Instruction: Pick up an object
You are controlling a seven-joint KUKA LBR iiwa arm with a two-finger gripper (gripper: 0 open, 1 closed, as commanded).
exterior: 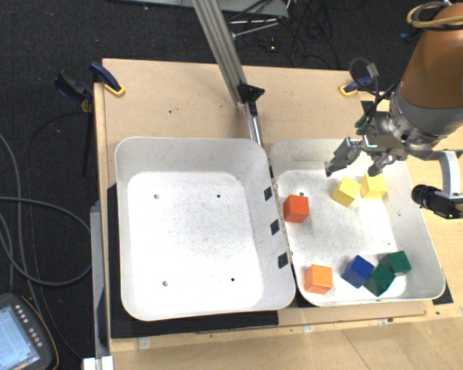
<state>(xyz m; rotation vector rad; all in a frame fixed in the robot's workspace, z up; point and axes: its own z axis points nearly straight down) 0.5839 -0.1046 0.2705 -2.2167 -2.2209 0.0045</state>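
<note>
The claw [362, 159] hangs spread and bare above two yellow blocks [345, 192] (right bin [417, 237]).

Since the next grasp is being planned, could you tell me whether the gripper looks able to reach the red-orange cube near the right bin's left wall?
Probably yes: the red-orange cube stands alone, nothing over it, and the gripper hovers nearby.

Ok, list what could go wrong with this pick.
1. The two yellow blocks sit close together under the gripper; closing could nudge one aside or pinch both.
2. They lie near the right bin far wall, so a shoved block may wedge there.
</note>
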